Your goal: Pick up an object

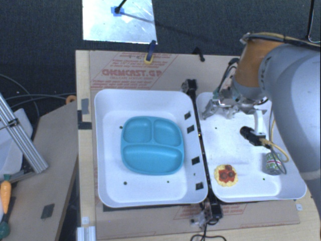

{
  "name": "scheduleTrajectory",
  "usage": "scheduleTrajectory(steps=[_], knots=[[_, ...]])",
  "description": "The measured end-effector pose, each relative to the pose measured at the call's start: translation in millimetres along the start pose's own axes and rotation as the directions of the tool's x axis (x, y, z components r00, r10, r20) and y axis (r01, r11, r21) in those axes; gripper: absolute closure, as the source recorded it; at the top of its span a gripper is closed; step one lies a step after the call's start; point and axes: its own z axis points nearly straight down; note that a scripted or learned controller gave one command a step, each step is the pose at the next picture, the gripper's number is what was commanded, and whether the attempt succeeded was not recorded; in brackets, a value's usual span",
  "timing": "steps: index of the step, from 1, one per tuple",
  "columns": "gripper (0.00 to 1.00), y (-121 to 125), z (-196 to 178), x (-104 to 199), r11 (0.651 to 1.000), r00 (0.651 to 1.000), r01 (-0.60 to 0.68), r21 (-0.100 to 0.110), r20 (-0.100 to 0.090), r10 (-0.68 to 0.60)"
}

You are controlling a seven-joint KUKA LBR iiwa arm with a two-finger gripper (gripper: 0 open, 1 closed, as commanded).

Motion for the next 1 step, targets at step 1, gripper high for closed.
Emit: scheduleTrajectory(steps=[1], knots=[[0.0,1.8,-81.0,70.4,1.0,1.0,0.001,-0.006,0.0,-0.001]])
